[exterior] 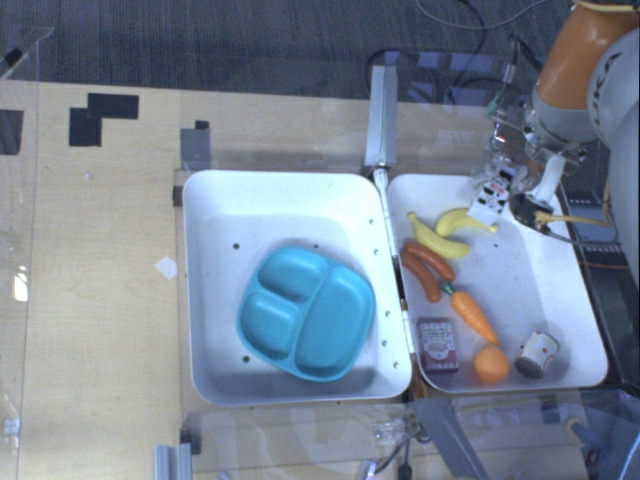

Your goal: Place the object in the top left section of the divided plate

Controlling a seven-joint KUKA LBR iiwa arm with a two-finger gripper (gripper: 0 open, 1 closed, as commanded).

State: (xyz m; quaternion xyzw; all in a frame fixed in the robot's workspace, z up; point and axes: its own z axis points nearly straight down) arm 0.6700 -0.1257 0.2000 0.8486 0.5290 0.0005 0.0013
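A blue divided plate (306, 311) lies in the left bin (215, 268) with nothing in its sections. The right bin (570, 278) holds two yellow bananas (447, 232), a pair of red sausages (424, 268), a carrot (470, 312), an orange (490, 364), a small red can (437, 344) and a small cup on its side (537, 353). My gripper (492, 196) hangs over the right bin's back edge, just right of the upper banana. Nothing is seen between its fingers.
A metal divider post (379, 118) stands between the bins at the back. Cables (470, 13) lie on the dark floor behind the bench. Black markers (100, 116) sit on the wooden bench top to the left.
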